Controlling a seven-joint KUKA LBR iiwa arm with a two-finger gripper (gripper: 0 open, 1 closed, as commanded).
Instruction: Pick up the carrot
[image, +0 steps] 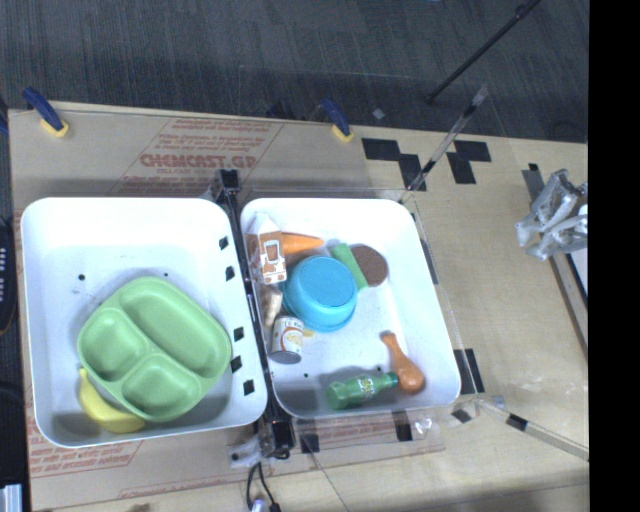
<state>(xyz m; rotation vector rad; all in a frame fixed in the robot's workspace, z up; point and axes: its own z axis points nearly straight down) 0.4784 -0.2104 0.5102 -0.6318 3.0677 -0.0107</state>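
Clearly orange and tapered, the carrot (300, 243) lies on its side at the far end of the right bin (436, 318). Its thick end touches a small brown-and-white carton (268, 257), and its narrow end points toward the gripper's side of the bin. It is well apart from the gripper (549, 216), across the bin's rim, to the left in the view and slightly nearer the camera.

The gripper is a pale metallic shape over the bare worktop (520, 350), outside both bins. It holds nothing and touches none of the objects. Whether it is open or closed cannot be told.

A blue bowl (320, 292) sits just beside the carrot, farther from the gripper than the green block (347, 264) and brown disc (372, 265) next to it. A small can (287, 340), a green bottle (361, 390) and an orange-brown club-shaped toy (402, 364) lie nearer the camera. Farthest from the gripper, the left bin (40, 250) holds a green divided plate (155, 345) over a yellow object (104, 411).
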